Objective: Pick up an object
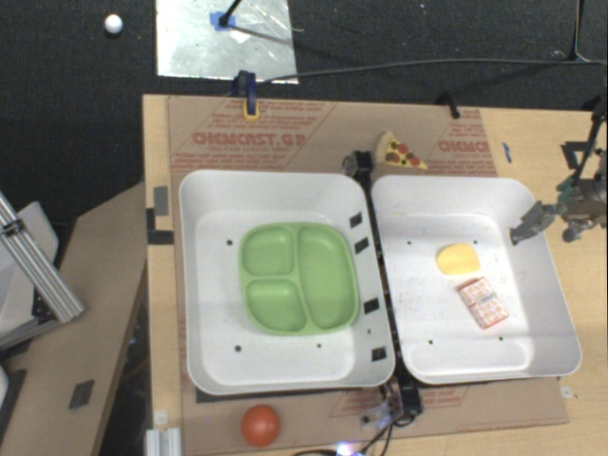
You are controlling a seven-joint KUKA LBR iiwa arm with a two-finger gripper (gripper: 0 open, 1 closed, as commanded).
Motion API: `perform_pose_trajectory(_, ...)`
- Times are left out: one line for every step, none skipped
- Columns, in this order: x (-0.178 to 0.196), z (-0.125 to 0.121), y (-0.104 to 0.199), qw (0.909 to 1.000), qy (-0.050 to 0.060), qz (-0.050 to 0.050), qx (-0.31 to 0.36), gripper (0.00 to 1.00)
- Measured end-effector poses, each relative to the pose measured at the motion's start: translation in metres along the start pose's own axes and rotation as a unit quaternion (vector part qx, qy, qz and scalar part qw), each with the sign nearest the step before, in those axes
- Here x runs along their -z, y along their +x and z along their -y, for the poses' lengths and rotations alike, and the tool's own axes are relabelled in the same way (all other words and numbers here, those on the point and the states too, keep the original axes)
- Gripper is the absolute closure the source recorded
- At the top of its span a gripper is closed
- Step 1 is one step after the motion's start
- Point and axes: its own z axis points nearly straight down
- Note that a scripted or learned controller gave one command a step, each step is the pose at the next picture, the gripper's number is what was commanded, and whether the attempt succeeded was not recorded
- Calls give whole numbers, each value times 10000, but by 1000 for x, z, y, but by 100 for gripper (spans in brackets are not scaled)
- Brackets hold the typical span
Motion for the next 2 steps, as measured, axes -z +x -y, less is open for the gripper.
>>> perform_pose_trajectory(5,-2,1,10000,-47,12,15,0)
perform_pose_trajectory(-57,-5,3,10000,-21,3,8,0)
